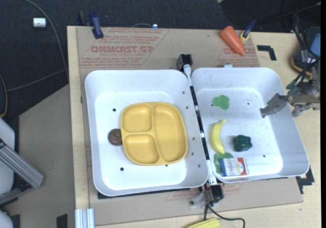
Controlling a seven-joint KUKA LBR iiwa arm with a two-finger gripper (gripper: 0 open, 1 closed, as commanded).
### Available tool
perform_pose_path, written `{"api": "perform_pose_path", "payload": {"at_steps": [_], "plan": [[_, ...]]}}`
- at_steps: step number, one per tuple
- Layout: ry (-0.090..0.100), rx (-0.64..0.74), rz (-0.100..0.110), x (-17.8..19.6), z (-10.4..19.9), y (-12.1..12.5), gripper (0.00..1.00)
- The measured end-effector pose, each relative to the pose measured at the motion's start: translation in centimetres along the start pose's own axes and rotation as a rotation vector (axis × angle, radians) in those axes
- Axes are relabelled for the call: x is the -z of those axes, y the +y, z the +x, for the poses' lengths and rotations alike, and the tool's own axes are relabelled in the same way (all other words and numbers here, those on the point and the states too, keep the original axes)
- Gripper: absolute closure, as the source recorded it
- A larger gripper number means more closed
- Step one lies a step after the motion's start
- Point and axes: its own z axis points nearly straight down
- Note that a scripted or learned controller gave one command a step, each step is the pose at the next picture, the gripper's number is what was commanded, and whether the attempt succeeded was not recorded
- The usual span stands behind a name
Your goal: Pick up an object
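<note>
Banana [218, 137] lies lengthwise in the right bin [285, 163], near its left wall, between a light green piece [220, 102] above and a small carton [234, 167] below; it looks like a light, stiff, smooth toy, best pinched across its narrow middle. Gripper [275, 104] sits at the bin's right edge, well apart from it; whether it is open or closed I cannot tell.
</note>
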Motion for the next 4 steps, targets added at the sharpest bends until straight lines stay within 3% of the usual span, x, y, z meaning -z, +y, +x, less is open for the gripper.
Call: {"api": "perform_pose_path", "payload": {"at_steps": [1, 2, 3, 4], "plan": [[0.001, 0.0, 0.002, -11.3, 4.5, -0.3, 0.0], [0.001, -0.001, 0.001, -18.7, 4.3, -0.3, 0.0], [0.001, -0.001, -0.001, -17.7, 4.3, -0.2, 1.0], [0.001, 0.001, 0.001, -8.6, 12.1, 5.4, 1.0]]}}
